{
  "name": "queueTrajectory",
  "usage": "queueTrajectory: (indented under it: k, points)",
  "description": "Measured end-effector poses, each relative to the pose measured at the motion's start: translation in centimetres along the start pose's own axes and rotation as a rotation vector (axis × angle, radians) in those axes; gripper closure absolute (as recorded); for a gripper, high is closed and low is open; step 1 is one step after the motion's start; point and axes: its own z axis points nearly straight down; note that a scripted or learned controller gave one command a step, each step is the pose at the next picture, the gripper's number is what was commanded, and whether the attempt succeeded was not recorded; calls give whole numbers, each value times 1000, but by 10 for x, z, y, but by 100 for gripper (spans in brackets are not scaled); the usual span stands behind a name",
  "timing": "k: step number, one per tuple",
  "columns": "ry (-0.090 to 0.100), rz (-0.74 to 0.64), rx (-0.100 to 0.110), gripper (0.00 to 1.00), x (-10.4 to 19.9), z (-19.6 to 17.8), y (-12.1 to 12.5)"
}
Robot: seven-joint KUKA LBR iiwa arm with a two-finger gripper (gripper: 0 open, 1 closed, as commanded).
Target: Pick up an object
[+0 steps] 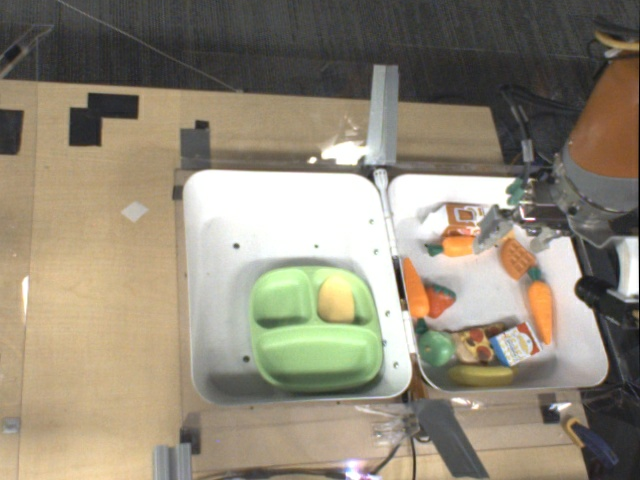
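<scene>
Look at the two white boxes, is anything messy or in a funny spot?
The right bin is jumbled: toy foods lie every which way, a banana against its near wall and a carrot lying loose. In the left bin a yellow lemon sits neatly in the green tray. Nothing looks spilled or broken.

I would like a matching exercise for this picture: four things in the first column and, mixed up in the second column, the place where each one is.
Things:
1. green divided plate
2. yellow ball
3. banana
4. gripper

Places:
A. along the near wall of the right bin
B. in the upper right compartment of the plate
C. over the far part of the right bin
D. in the left bin

Pairs: 1-D, 2-B, 3-A, 4-C
</scene>
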Motion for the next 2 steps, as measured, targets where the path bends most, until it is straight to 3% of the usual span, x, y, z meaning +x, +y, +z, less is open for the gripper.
queueTrajectory:
  k: [1, 2]
  points:
    - [1, -13, 1, 0, -48, 99, 22]
    - [1, -245, 0, 0, 4, 121, 27]
